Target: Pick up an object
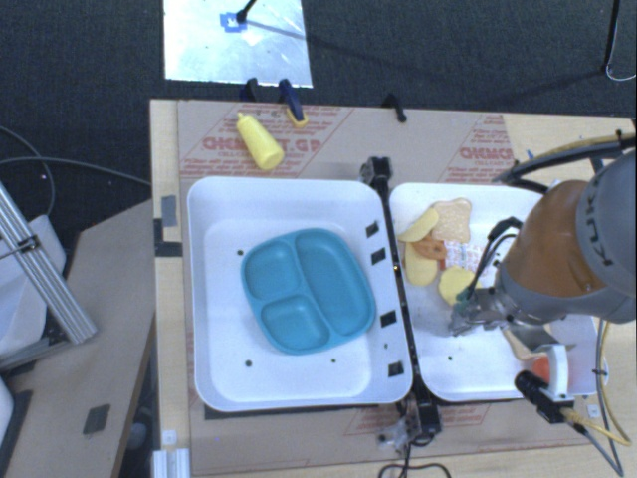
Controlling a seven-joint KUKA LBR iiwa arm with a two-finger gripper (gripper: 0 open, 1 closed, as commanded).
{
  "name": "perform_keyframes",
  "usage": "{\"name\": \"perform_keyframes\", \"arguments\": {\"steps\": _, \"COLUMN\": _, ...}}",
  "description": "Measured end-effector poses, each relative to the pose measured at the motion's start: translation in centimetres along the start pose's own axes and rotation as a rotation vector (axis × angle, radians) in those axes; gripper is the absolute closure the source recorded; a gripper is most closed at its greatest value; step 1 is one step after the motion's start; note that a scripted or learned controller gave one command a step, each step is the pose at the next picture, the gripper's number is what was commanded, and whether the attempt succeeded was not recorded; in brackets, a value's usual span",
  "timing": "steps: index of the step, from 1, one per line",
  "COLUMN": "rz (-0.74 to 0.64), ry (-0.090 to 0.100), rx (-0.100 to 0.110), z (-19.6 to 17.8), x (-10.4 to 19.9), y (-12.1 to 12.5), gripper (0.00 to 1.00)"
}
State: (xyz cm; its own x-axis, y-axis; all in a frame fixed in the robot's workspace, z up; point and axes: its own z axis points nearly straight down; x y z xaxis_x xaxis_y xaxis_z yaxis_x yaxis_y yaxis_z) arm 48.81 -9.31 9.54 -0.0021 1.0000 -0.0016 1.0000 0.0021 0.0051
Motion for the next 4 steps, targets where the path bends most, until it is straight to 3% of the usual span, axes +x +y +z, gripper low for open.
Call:
{"name": "perform_keyframes", "arguments": {"steps": 1, "rz": -0.011, "ry": 0.005, "rx": -0.004, "z": -9.4, "x": 7.6, "y": 0.1, "gripper": 1.0}}
{"name": "perform_keyframes", "arguments": {"steps": 2, "rz": -0.007, "ry": 0.003, "rx": -0.001, "z": -13.3, "x": 11.0, "y": 0.1, "gripper": 1.0}}
{"name": "perform_keyframes", "arguments": {"steps": 3, "rz": -0.006, "ry": 0.004, "rx": 0.007, "z": -11.0, "x": 15.7, "y": -0.1, "gripper": 1.0}}
{"name": "perform_keyframes", "arguments": {"steps": 4, "rz": 0.003, "ry": 0.002, "rx": -0.001, "z": -15.7, "x": 13.0, "y": 0.1, "gripper": 1.0}}
